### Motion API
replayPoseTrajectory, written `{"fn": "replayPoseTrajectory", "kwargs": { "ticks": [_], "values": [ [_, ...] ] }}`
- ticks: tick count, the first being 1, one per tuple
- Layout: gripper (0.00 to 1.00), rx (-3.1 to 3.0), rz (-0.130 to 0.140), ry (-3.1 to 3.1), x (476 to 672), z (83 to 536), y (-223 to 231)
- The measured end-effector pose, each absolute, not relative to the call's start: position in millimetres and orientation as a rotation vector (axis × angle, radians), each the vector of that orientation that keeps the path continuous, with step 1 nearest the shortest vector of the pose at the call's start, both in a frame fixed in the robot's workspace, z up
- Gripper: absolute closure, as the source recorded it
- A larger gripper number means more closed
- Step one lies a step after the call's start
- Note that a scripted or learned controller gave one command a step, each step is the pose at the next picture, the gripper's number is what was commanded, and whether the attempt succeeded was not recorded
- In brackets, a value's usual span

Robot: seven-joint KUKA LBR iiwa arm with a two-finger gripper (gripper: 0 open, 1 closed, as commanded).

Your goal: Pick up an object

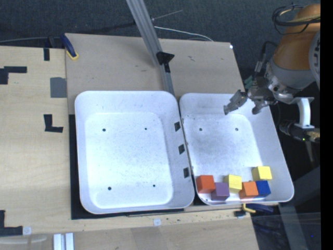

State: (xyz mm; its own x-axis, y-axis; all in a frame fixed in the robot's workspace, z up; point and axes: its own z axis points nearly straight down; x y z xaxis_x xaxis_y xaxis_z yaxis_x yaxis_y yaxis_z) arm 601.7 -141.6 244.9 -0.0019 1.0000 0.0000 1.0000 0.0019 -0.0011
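Note:
Several small blocks lie along the near edge of the right bin: an orange block, a purple block, a yellow block, another orange block, a blue block and a second yellow block. My gripper hangs over the far right corner of that bin, well away from the blocks. Its two fingers stand apart, open, with nothing between them.
The left bin sits beside the right one. A slanted metal rail runs from the top down to the gap between the bins. Black clips line the shared wall. The arm's orange band is at the right.

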Motion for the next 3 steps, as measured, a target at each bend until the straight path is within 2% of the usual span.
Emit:
{"fn": "replayPoseTrajectory", "kwargs": {
  "ticks": [1, 3],
  "values": [
    [0.0, -2.218, -0.001, -2.224, 580.8, 266.5, -127.3],
    [0.0, -2.215, -0.001, -2.225, 536.2, 298.0, -70.2]
  ]
}}
